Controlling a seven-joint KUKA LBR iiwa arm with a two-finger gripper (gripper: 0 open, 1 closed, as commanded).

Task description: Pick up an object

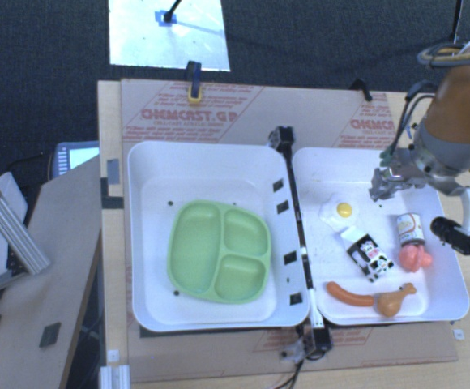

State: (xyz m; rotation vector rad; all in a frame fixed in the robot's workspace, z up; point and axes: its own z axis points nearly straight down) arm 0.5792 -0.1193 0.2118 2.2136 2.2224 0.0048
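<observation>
Looking from the bottom of the frame up: the right bin (460, 294) holds all the loose stuff. Nearest the bottom edge sit one sausage (350, 295) and one chicken drumstick (395, 299), touching end to end. Just above those, one little black-and-white carton (368, 254) in the middle, and to its right one small bottle (409, 228) with a pink lumpy toy (416, 257) right under it. Higher still, one fried egg (339, 211). So that's six pickable objects, all in the lower right of the frame. The left bin (150, 168) has just one green divided plate (220, 251) in it.

The hand (386, 184) hangs over the upper part of the right bin, to the right of the egg and above the bottle, and it's carrying nothing that I can see. I honestly can't tell how it's set from this angle; it's a dark blur.

What could go wrong, I'd guess: everything's crowded. Going for the bottle could nudge the pink toy, and the egg is so flat it might just slip away. The sausage and drumstick touching means a grab could catch both or shove one aside.

Farthest back, upper middle, one yellow clamp (194, 94) is on the counter (243, 112).
</observation>
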